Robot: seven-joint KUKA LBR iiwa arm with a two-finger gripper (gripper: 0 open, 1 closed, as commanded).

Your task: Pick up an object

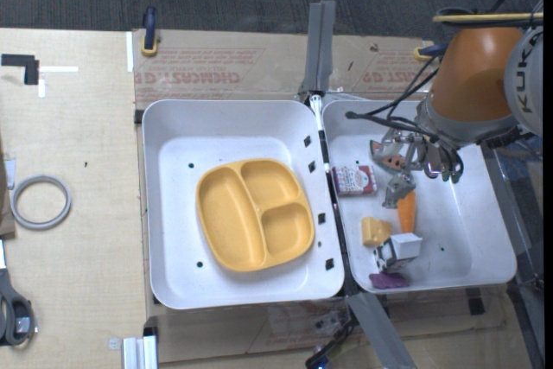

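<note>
White right bin [484, 255] lies bare along its right side, beside the gripper [399, 186]; whether its fingers are apart I cannot tell. Orange block [407, 213], yellow piece [375, 231] and red-white packet [353, 179] crowd close.

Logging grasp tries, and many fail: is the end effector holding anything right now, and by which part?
Cannot be told. The end effector hangs over the right bin, just above the orange piece; a hold is not visible.

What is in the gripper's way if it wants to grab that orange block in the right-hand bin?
Nothing visible. The gripper hangs just above the orange block in the right bin, with open space between them. The red and white packet lies off to one side, the yellow piece farther down.
</note>
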